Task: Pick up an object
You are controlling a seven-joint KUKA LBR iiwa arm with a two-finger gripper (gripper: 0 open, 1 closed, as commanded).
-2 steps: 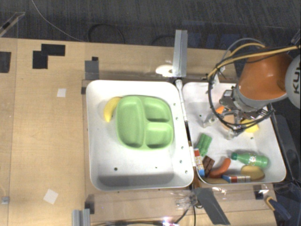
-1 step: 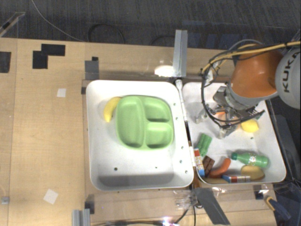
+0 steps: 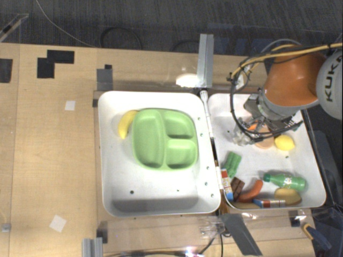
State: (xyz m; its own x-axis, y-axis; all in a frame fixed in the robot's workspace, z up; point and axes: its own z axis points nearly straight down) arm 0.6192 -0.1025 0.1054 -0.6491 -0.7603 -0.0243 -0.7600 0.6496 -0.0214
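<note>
The arm reaches in from the right, and its gripper (image 3: pixel 252 134) is low in the right bin (image 3: pixel 316 181), near the bin's upper middle. A pale pinkish object (image 3: pixel 264 142) lies right under the wrist, partly hidden. A yellow lemon (image 3: pixel 284 142) rests just right of it. Toward the front of the bin lie a green block (image 3: pixel 232 164), a green bottle (image 3: pixel 284 181), a red sausage-shaped item (image 3: pixel 251 191), a brown piece (image 3: pixel 236 188) and a tan oval (image 3: pixel 288 196).
The left bin (image 3: pixel 115 197) holds a green divided tray (image 3: pixel 163 138) with a yellow banana (image 3: pixel 126 123) against its left side. A metal post (image 3: pixel 205 60) stands behind the seam between the bins. Cables loop around the wrist.
</note>
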